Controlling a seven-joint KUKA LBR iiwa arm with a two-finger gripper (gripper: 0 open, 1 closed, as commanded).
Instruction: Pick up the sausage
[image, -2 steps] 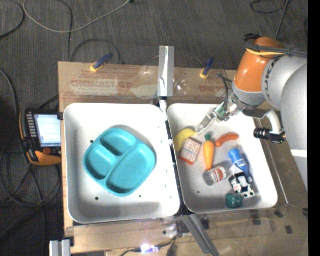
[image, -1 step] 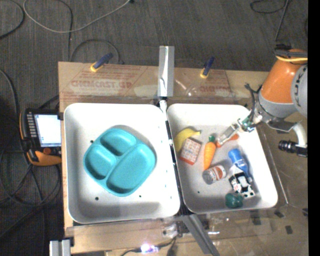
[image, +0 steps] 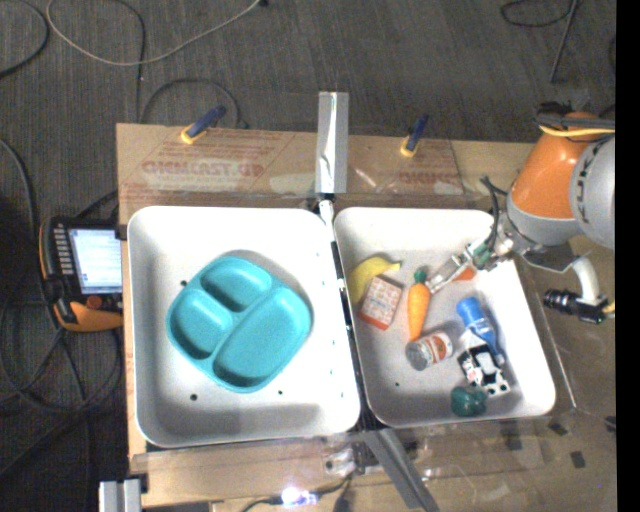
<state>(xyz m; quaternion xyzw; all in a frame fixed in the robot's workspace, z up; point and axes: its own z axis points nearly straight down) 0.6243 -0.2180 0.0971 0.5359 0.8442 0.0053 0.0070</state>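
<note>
Just beyond the gripper (image: 462, 264), touching its tips at the right bin's (image: 530, 300) far side, lies a reddish piece, likely the sausage (image: 466, 272); nothing is lifted. Whether anything is grasped I cannot tell; the carrot (image: 417, 310) lies near, below-left.

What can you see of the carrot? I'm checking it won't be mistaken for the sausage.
The carrot looks like a plastic toy, orange with a green top. It lies flat in the right bin, green end toward the far wall, tip toward a small can. A small box lies close on its left; contact is unclear.
</note>
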